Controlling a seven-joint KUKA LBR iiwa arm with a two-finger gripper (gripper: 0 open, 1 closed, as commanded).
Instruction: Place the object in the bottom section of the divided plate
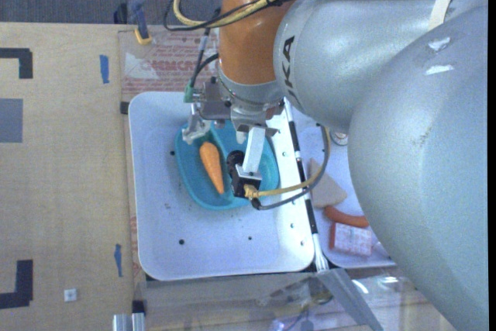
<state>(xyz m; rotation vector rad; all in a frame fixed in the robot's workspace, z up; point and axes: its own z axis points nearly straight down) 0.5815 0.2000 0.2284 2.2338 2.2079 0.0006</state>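
Bench: pale wood, bearing two white bins side by side.
Left bin [178,244]: holds a blue divided plate [188,170] toward its far side.
Carrot [211,168]: lies on the plate, pointing near to far; which section it is in cannot be told.
Gripper [200,128]: over the plate's far edge, just beyond the carrot's far end; whether it is spread or pressed together cannot be told.
Right bin [335,165]: holds a beige wedge [329,187], a red sausage [346,216] and a pink packet [350,241].
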